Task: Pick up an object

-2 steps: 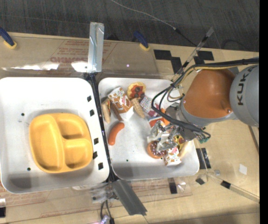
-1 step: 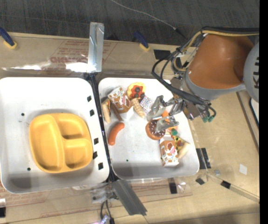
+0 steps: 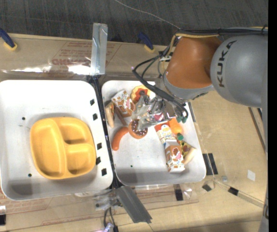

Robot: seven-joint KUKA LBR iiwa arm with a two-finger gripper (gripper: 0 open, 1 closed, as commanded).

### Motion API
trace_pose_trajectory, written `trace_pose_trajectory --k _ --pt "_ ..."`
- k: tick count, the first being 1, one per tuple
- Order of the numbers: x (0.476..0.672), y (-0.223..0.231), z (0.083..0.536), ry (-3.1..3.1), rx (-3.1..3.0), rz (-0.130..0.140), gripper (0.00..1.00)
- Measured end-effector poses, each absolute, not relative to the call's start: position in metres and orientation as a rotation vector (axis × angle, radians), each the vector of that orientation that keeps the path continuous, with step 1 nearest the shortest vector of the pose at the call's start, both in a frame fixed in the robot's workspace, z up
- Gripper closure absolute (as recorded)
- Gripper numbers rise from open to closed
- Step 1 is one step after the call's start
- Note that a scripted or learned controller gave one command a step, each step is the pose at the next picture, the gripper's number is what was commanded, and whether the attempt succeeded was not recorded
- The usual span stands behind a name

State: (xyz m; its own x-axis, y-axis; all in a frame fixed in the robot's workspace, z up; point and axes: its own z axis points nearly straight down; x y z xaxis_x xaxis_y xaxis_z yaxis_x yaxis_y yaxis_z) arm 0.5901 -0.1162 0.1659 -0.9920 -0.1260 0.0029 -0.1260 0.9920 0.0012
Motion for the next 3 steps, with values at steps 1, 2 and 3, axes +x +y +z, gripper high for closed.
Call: trace_pose_trajectory --k 1,2,3 --pt "0.643 -0.174 0.239 -3.116 -0.445 0.004 1.0" --pt "0.641 -0.21 0.223 -3.048 -0.776 0.003 1.0" --pt "0.592 -0.188 0.263 -2.845 -1.338 0.001 1.0"
